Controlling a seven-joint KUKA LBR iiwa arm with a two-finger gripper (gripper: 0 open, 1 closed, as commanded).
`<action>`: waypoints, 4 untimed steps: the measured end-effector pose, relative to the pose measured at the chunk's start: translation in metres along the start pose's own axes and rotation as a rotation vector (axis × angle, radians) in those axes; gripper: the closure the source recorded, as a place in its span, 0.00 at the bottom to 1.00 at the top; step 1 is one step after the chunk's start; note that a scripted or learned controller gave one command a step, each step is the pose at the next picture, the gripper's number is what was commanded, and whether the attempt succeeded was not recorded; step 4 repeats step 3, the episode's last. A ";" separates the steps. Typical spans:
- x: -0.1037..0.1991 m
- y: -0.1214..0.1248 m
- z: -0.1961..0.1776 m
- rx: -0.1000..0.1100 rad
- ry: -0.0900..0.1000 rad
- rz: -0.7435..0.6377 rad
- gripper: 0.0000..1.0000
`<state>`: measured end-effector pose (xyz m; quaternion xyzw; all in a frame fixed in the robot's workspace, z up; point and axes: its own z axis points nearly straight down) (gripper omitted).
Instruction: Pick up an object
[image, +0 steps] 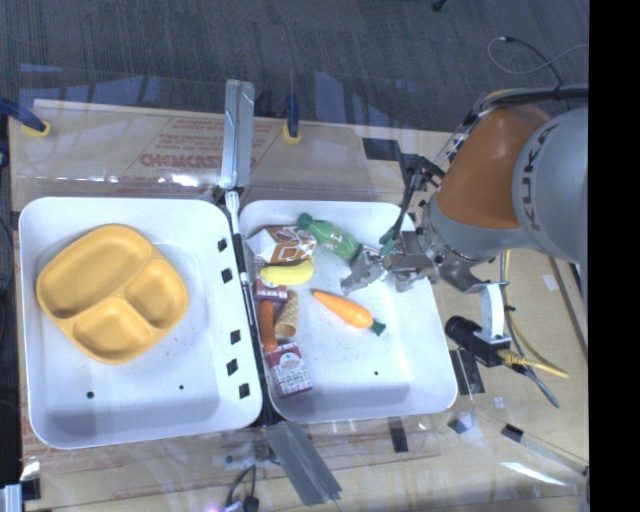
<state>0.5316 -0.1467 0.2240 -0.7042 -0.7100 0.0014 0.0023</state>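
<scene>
Gripper (362, 273) low over the right bin (420, 385), fingers parted, nothing between them. Toy carrot (345, 309) lying just near and left of the fingertips, apart from them. Green bottle (328, 237) just beyond, banana (287, 273) further left.

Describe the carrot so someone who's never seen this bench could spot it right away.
Look in the right-hand white bin, the one crowded with toy food. Near its middle, right of the banana, lies the carrot: a long orange cone with a small green stub at its lower-right end.
</scene>
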 end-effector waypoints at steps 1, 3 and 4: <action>-0.014 0.014 0.133 -0.002 -0.001 -0.041 0.00; 0.064 -0.012 0.017 -0.004 -0.001 -0.089 1.00; 0.064 -0.012 0.017 -0.004 -0.001 -0.089 1.00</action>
